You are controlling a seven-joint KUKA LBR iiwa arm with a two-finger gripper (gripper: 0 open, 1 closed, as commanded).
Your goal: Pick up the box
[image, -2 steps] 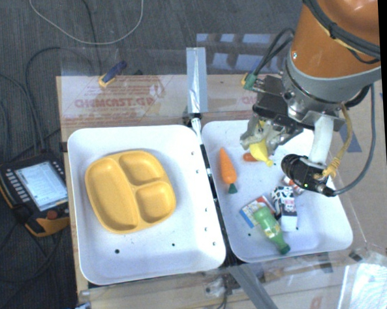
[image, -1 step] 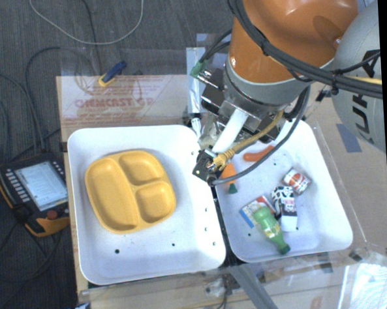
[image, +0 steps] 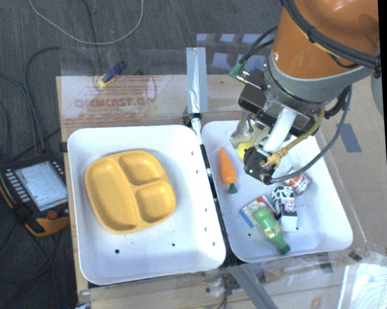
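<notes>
Reaching over the right bin [image: 336, 236], the arm [image: 317, 38] has its claw [image: 245, 139] at the far end; whether the claw is apart or together cannot be told. Yellow tray [image: 130, 190] sits well left of it. Box [image: 251, 212] lies nearer the camera than the claw, touching green bottle [image: 271, 229]. Carrot [image: 227, 167] lies just left of the claw.

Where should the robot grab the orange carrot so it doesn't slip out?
Grab the thick middle of the carrot, coming straight down from above and squeezing its two long sides. It lies flat in the right bin, pointing up and down the view, with nothing touching it. Its upper tip is probably too thin, and the green stub at its lower end too small.
</notes>
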